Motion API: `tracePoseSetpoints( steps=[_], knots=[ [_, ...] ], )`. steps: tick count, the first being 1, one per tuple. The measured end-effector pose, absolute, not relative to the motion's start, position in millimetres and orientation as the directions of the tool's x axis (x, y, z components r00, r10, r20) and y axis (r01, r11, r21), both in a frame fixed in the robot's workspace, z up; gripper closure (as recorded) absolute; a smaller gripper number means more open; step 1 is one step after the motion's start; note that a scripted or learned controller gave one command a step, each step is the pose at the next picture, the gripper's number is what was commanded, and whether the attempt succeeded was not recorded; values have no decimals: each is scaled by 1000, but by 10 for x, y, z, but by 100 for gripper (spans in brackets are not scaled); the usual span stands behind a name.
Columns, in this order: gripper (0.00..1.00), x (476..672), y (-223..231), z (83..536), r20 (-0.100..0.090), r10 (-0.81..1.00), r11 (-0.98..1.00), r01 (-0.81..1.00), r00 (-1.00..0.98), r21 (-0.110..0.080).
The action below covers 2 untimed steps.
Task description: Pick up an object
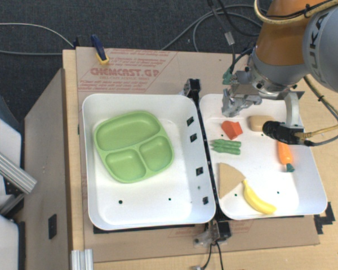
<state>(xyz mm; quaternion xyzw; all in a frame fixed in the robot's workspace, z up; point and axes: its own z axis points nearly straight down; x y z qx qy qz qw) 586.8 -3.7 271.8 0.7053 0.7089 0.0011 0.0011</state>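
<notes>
Both white bins [96,167] look like smooth moulded plastic with a soft sheen. The green divided plate [134,145] is matt plastic. Plastic toy food lies in the right-hand bin: a glossy yellow banana [257,200], an orange carrot [285,153], green beans [226,146] and a red piece [232,129]. The tan wedge [230,179] is matt, perhaps foam or card. The bench board [127,66] is brown printed cardboard. The gripper [234,107] looks like dull grey metal.

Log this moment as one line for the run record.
phase: approach | gripper: above red piece, right bin | held: nothing seen | nearby: green beans, banana, carrot | left bin: green tray
</notes>
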Motion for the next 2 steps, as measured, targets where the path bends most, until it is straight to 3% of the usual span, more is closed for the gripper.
tracePoseSetpoints(
  steps=[1, 2],
  knots=[
    [100, 6095, 360, 2615, 1, 1000, 5, 1000, -5, 2],
    [100, 6201, 761, 2344, 1, 1000, 5, 1000, -5, -4]
  ],
)
